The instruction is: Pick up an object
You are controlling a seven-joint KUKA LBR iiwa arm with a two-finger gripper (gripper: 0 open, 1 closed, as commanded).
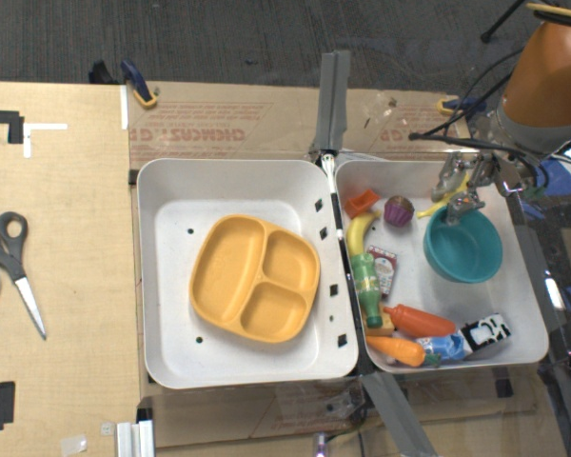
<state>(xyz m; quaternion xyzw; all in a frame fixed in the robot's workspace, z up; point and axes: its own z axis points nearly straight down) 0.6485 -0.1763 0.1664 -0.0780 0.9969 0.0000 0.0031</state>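
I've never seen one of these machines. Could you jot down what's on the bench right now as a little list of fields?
left bin: holds a yellow divided plate
right bin: holds a teal bowl, banana, purple onion, green bottle, carrot
gripper: over the right bin, just above the bowl's far rim
bench left of the bins: scissors

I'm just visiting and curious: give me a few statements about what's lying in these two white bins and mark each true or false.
1. The orange divided plastic plate lies in the left white bin. True.
2. The teal round bowl sits in the left bin. False: it sits in the right white bin.
3. The grey metal gripper is above the bowl's far rim. True.
4. The purple round toy rests inside the bowl. False: it lies on the bin floor beside it.
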